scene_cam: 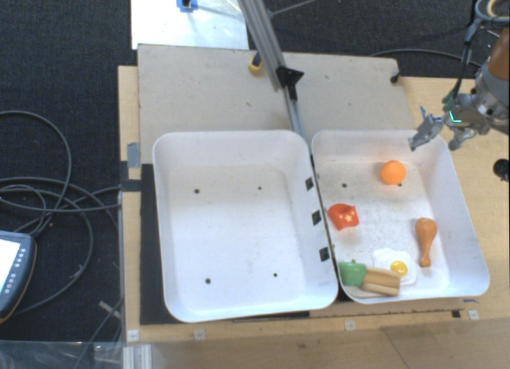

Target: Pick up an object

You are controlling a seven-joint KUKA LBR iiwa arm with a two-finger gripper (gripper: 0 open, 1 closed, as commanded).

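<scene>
Five small toy foods lie in the right bin (462,200), and any of them could serve as the thing to pick up. An orange ball (392,172) sits in the far part of that bin, closest to the gripper. A red pepper piece (343,216) lies near the bin's left wall, about halfway down. A brown drumstick (426,240) lies lengthwise toward the right wall, its thick end pointing away from the camera. At the near edge, a fried egg (396,265) with a yellow yolk lies flat, and just beside it on the left a tan bread roll (380,281) touches a green vegetable piece (351,271) in the near-left corner.

The gripper (441,131) hangs above the far right corner of the right bin, over its rim, well apart from every toy except the ball, which is merely near. Its two fingers (424,132) are spread apart with open space between them, and nothing is held. A small green light glows on the wrist just above them.

The left bin (231,224) touches the right one along a shared wall marked with dark tabs. Both rest on a pale wooden bench (199,80). A grey pole (263,25) slants across the far part of the bench, and black cables (56,192) loop on the dark floor to the left.
</scene>
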